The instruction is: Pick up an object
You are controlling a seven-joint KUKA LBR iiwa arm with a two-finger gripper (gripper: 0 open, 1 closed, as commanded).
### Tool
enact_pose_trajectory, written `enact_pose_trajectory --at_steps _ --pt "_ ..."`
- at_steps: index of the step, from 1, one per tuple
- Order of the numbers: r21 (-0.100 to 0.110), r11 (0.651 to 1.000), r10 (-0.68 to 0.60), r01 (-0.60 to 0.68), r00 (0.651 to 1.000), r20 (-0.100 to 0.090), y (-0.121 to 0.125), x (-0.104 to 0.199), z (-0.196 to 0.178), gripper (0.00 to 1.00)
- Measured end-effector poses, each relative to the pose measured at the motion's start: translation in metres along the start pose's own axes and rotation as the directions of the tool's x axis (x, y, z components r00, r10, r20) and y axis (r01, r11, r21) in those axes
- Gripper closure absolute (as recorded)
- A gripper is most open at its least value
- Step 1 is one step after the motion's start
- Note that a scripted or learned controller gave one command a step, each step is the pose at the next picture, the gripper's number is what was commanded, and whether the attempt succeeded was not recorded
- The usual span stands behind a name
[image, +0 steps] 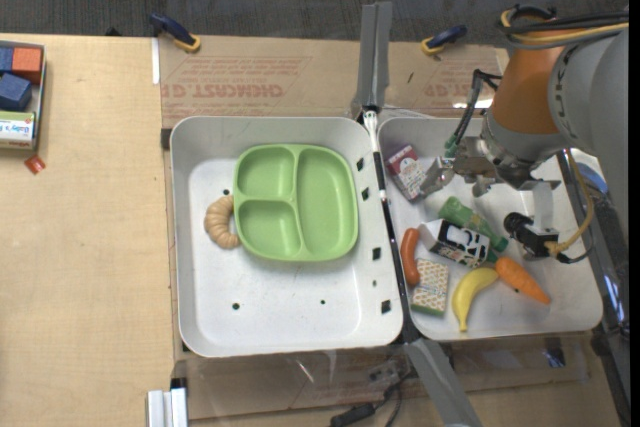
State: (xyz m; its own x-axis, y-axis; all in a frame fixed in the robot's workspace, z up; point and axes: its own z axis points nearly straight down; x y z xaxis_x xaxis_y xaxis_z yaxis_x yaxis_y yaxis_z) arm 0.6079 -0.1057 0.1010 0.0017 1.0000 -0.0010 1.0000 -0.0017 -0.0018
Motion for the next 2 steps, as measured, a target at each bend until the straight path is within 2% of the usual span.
enact_pose_trajectory --at_steps 1,2 --pt "0.000 1.000 0.001 -0.001 1.000 0.000 -0.0154 0.0127 0.0095 0.00" --pt "0.000 1.000 0.005 -0.005 1.000 0.000 -0.0153 0.0109 0.0003 1.00"
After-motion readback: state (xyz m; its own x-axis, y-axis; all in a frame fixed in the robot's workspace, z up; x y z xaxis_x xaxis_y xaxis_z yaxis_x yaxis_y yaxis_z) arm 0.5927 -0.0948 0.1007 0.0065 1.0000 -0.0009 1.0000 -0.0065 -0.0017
